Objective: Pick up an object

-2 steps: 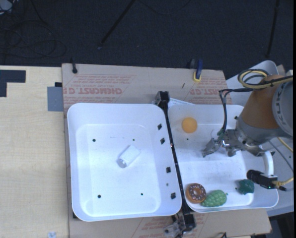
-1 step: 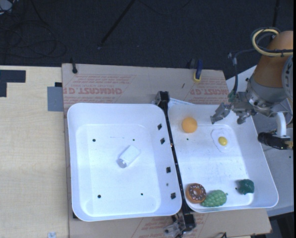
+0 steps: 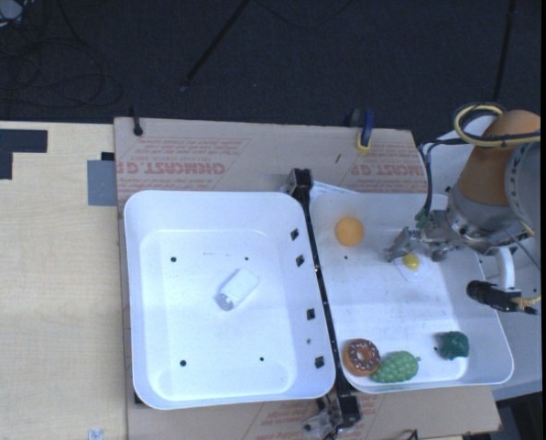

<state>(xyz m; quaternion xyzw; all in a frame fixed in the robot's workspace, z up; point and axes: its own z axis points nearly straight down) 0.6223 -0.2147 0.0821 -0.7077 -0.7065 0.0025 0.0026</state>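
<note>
My gripper [image 3: 414,249] hangs low over the upper right part of the right bin [image 3: 479,374], reaching in from the right. Its fingers look spread, so it is open. A small yellow object [image 3: 410,262] lies on the bin floor just below and between them, not gripped. An orange ball [image 3: 349,231] rests to the gripper's left. Along the bin's front edge lie a sprinkled donut [image 3: 360,357], a bumpy light green item [image 3: 397,367] and a dark green item [image 3: 453,344]. A small white block [image 3: 237,288] lies in the middle of the left bin [image 3: 140,246].
A black divider strip [image 3: 311,273] runs between the two bins. Both stand on a cardboard sheet [image 3: 209,159] on the wooden bench. The right bin's floor is bare between the gripper and the front objects.
</note>
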